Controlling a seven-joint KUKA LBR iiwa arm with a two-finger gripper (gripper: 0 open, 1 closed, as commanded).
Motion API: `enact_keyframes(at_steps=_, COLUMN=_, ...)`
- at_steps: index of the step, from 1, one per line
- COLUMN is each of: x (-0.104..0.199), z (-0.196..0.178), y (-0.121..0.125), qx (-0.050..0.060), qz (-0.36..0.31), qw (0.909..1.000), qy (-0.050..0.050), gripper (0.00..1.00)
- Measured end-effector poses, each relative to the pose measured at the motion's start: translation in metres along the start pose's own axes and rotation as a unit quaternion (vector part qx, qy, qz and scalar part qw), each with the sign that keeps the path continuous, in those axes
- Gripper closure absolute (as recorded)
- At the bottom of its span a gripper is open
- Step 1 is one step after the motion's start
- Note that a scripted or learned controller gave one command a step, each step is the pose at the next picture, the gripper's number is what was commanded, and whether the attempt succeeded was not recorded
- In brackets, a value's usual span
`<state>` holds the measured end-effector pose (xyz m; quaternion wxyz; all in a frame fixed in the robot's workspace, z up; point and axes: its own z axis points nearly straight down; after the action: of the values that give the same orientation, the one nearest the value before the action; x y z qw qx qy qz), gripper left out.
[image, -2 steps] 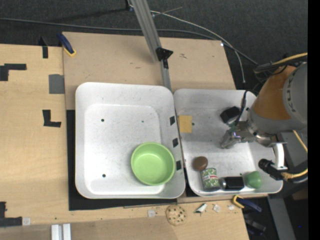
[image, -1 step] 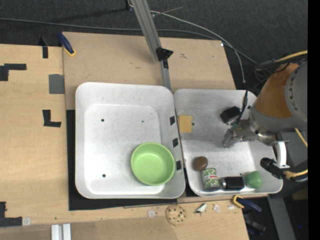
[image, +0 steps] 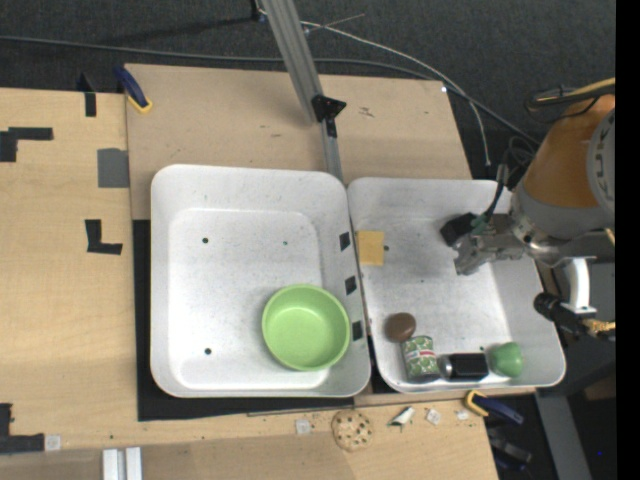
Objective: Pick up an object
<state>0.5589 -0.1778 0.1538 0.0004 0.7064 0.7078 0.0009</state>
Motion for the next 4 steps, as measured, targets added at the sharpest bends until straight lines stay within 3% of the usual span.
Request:
enact_keyframes(at_steps=2, x=0.001, z=-0.118, y=0.004, qx=-0.001, qz=0.000, qw=1.0000, qy=0.000, gripper=1.00)
enact_keyframes(at_steps=4, x=0.098, z=-0.100, y=0.020, qx=0.004, qz=-0.002, qw=1.0000, qy=0.000, gripper=1.00)
